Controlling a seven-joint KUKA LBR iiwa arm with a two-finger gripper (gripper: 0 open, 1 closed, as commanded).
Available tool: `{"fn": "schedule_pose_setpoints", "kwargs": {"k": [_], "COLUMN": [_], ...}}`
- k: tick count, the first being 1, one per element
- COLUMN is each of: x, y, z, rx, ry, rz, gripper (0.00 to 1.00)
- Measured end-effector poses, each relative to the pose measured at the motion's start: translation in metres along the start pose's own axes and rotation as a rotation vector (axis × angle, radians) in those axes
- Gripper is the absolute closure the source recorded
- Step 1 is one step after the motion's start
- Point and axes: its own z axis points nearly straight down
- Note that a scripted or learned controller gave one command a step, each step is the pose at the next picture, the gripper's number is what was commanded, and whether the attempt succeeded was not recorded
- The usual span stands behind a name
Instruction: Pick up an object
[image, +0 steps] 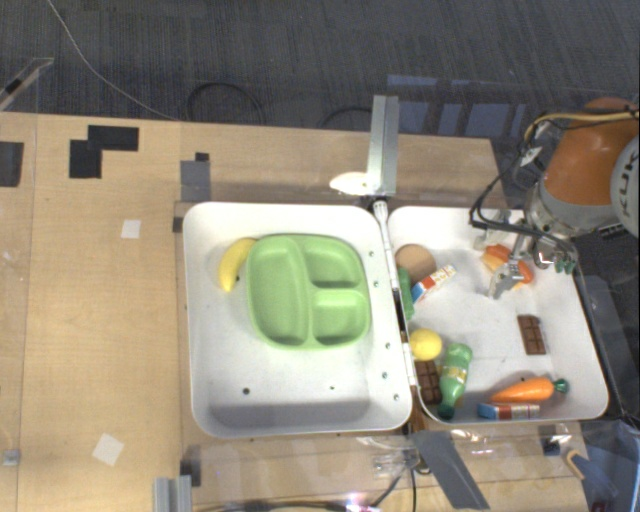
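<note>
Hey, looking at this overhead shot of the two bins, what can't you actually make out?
- Pincer: too small to tell open or shut.
- Orange item behind it: partly covered by the pincer, identity unclear.
- Banana: partly hidden by the green tray.
- Chocolate bar: overlapped by the green bottle.
- Arm: cut off at the right.

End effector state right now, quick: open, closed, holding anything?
End effector: over the right bin, beside an orange object; open or closed cannot be told, and no grasp is visible.

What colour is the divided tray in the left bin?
Light green, seen in the camera view: divided tray.
</note>
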Motion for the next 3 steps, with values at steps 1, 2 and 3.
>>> {"fn": "schedule_pose_setpoints", "kwargs": {"k": [1,2,3], "x": [-0.004,-0.004,0.077], "y": [0.002,-0.011,0.002], "z": [-0.014,-0.117,-0.006], "rx": [0.001,0.0,-0.004], "ry": [-0.011,-0.003,0.005], "rz": [-0.008,-0.416,-0.58], "gripper": [1.0,1.0,1.0]}}
